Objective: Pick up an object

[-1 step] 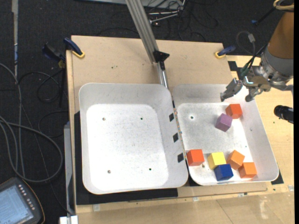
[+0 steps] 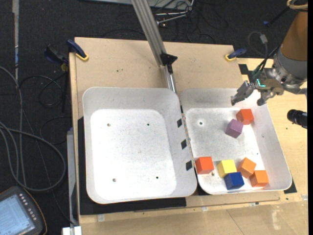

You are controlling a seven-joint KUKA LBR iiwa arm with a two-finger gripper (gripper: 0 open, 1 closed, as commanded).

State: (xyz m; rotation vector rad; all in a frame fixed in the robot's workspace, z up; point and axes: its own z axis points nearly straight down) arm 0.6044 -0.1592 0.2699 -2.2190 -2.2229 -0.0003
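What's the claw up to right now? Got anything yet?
Claw open, holding nothing, above right bin's far edge. Nearest: orange cube, purple cube. Nothing in the way.

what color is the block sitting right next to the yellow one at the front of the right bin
Blue. The block touches the yellow block near the right bin's front rim, in the camera view.

Overhead cam (slanted), both bins (image 2: 131, 94)

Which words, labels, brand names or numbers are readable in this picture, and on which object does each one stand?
None can be read.
The handheld screen at the lower left corner shows pale lines, too blurred to read.
The blocks in the right bin, the left bin and the gripper carry no visible writing.
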